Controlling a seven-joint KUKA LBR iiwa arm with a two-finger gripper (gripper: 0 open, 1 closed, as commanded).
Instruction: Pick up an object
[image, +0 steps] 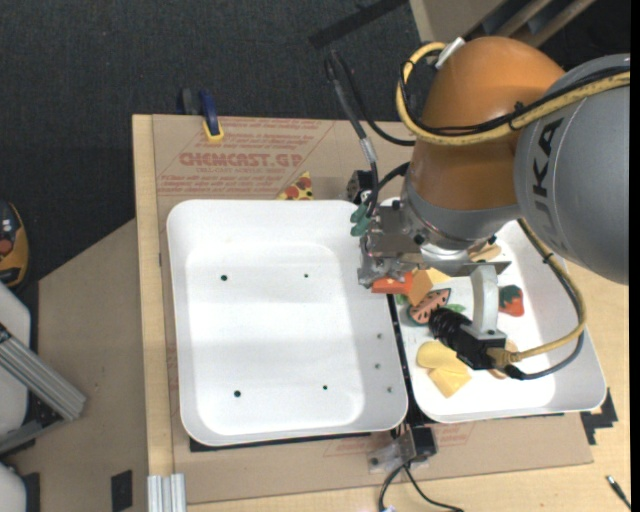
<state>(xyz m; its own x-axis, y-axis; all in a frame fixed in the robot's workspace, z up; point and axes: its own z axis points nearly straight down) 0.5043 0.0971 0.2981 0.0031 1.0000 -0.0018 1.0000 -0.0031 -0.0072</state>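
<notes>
The right bin holds a cluster of small toys at its left side. An orange piece lies by the wall between the bins, with a green piece and a brown spotted piece next to it. Two yellow pieces lie nearer the front. A red piece with a green top sits further right. My gripper hangs low over the bin's left edge, just above the orange piece. The wrist hides most of the bin's back half.
The left bin is a white tray with a few small dark dots. Both bins rest on a cardboard sheet with red lettering, and a blue-and-yellow clamp sits at its back edge. The big orange and grey arm fills the upper right.
</notes>
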